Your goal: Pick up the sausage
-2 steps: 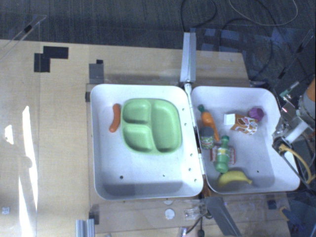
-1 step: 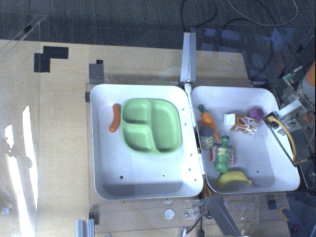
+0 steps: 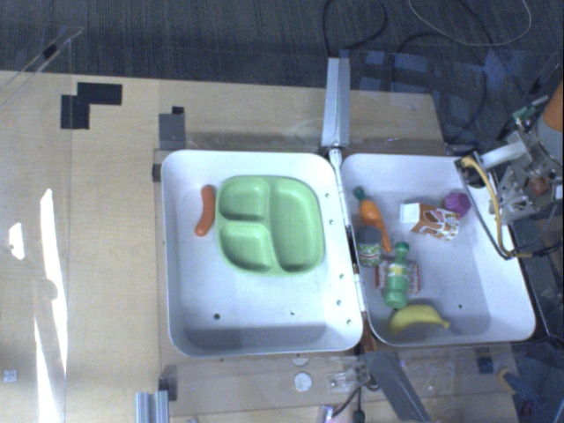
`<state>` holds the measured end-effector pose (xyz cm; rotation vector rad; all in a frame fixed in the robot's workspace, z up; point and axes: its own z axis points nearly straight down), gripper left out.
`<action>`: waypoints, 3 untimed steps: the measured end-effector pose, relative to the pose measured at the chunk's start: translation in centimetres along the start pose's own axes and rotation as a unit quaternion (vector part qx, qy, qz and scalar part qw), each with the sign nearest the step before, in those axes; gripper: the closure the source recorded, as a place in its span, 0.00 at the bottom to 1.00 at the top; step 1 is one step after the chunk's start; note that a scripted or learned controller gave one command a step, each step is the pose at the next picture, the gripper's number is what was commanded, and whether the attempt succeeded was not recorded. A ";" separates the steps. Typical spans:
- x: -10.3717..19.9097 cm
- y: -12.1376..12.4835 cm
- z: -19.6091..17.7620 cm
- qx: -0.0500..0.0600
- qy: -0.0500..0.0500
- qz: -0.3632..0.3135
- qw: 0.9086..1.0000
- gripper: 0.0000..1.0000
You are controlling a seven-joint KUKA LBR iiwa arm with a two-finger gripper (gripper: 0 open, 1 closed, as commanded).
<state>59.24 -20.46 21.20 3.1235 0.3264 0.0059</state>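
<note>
In the camera view, the grey arm's wrist end with its gripper (image 3: 529, 170) is seen at the right edge, over the right rim of the right shallow white bin (image 3: 507, 320). How its jaws stand cannot be told, as the end of the arm is lost in a clutter of cables and brackets; nothing is seen held or touched by it.

The orange-red, slightly curved sausage (image 3: 205, 211) is found in the left shallow white bin (image 3: 256, 329), well apart from the gripper. It is laid lengthwise on the bin floor, just beside the left edge of the light green three-compartment plastic tray (image 3: 269, 224), and appears smooth and glossy.

In the right bin, an orange toy carrot (image 3: 372, 212), a green plastic bottle (image 3: 398, 278), a yellow banana (image 3: 417, 318), a small white cube (image 3: 409, 212), an orange-and-white printed packet (image 3: 437, 224) and a purple round object (image 3: 456, 203) are gathered. Labels are seen on the bottle and the packet, but no writing on them can be read
</note>
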 end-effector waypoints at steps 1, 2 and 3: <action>2.3 0.4 2.5 0.000 -0.001 -0.001 1.000 1.00; 5.1 1.0 2.4 0.000 0.000 -0.001 1.000 1.00; 3.0 0.6 4.2 0.001 -0.001 0.000 1.000 1.00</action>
